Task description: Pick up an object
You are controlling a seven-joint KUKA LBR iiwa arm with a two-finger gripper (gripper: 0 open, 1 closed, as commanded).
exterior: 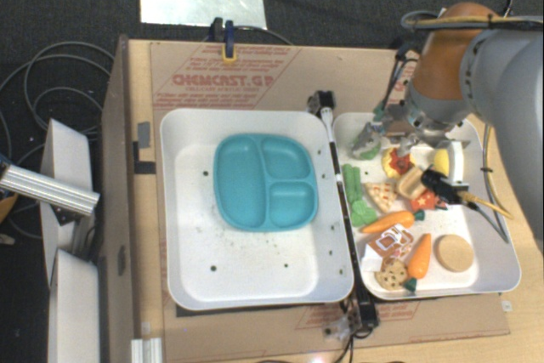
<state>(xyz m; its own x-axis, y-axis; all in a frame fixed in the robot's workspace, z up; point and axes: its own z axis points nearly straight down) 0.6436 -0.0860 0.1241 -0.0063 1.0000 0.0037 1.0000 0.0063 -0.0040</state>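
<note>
My gripper (389,147) hangs over the far part of the right bin (501,268), its fingers spread open with nothing between them. One grey finger (368,138) reaches toward the bin's far left corner, beside a small green piece (364,153). Just below the gripper lie a red and yellow toy food (397,162), a tan bread piece (410,181) and a yellow piece (440,159). Nearer in the bin are a pizza slice (382,196), a green pod (351,180), two carrots (387,223) (419,259), a cookie (391,275) and a round tan disc (453,252).
The left bin (191,268) holds a teal divided plate (265,183). The wall between the two bins (340,200) runs close to the toy food's left side. The grey arm (501,72) covers the right bin's far right corner. Cables lie on the floor at left.
</note>
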